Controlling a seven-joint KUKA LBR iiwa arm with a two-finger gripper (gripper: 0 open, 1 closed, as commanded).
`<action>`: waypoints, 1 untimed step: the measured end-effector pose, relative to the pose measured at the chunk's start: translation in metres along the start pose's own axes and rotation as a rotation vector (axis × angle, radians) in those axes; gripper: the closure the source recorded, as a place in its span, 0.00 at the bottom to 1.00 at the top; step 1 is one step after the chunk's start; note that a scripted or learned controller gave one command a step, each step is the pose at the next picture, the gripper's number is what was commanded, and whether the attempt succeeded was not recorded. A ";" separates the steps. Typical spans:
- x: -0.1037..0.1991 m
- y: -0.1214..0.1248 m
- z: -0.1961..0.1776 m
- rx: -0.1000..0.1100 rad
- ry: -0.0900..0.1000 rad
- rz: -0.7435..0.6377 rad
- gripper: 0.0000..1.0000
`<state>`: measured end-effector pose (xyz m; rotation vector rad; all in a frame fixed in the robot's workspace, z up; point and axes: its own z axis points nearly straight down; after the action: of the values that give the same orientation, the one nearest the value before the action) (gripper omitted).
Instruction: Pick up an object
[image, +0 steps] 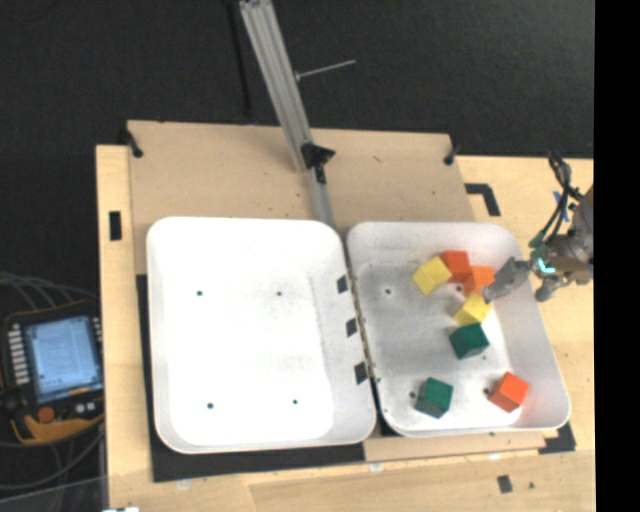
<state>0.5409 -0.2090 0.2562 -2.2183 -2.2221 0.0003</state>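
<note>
Gripper (522, 280) sits at the right bin's (400, 400) right edge, fingers spread, nothing between them. Nearest candidates, the orange block (481, 277) and yellow block (472, 309), lie just beside the fingertip near the bin's upper right. Grasp not yet made; closing and lifting remain.

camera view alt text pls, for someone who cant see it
The arm's end effector reaches in from the right over the right white plastic bin, beside a cluster of small yellow, orange and green blocks. Another green block and orange block lie nearer the front, beside the left white plastic bin.
</note>
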 end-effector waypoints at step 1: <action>0.000 0.001 -0.002 -0.004 -0.001 -0.001 0.00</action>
<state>0.5418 -0.2086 0.2581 -2.2191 -2.2257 -0.0026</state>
